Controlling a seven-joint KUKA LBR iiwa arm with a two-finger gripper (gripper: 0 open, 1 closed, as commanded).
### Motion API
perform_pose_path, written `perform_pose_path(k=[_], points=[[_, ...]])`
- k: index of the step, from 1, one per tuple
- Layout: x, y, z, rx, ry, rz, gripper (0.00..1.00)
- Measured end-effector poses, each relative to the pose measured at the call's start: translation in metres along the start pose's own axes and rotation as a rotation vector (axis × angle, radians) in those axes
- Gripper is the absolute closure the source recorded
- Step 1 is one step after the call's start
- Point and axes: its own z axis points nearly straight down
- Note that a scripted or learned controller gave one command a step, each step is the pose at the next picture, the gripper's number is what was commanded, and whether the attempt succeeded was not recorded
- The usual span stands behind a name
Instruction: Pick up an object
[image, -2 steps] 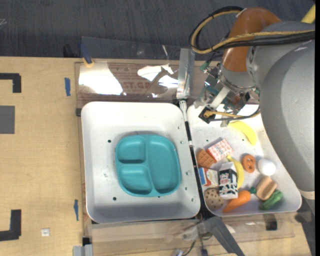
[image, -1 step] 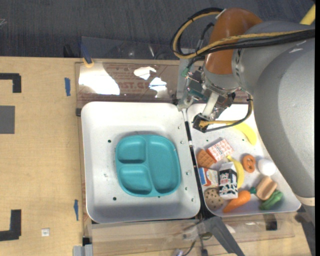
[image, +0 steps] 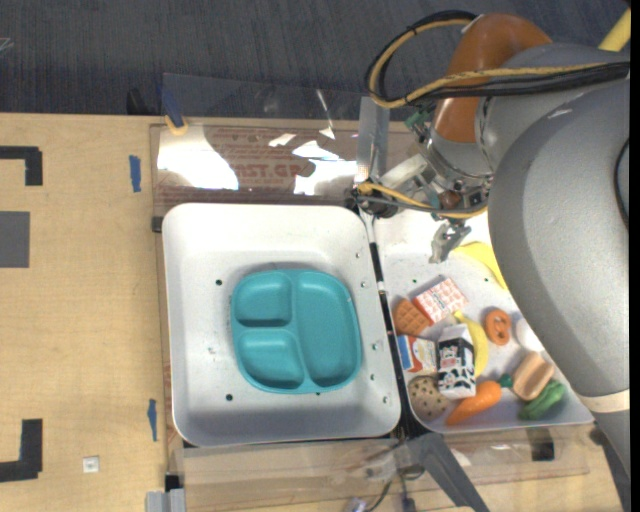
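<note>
The gripper (image: 447, 240) hangs over the far end of the right bin (image: 420, 240), pointing down at bare white floor; whether it is open or closed cannot be told, and nothing shows in its grasp. Just below it lie toy foods: a red-and-white carton (image: 438, 298), a banana (image: 478, 345), a carrot (image: 474, 398). To its left, the other bin holds a teal divided plate (image: 296, 328).

Bright overhead light, glaring panel (image: 250, 160)
</note>
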Motion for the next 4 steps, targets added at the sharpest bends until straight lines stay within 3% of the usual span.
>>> perform_pose_path(k=[1,2,3,4], points=[[0.02,-0.066,0.001,0.002,0.002,0.177,0.0],[0.01,-0.052,-0.019,0.0,0.003,0.212,0.0],[-0.039,0.046,-0.022,0.0,-0.004,0.183,0.0],[-0.018,-0.034,0.002,0.004,-0.004,0.193,0.0]])
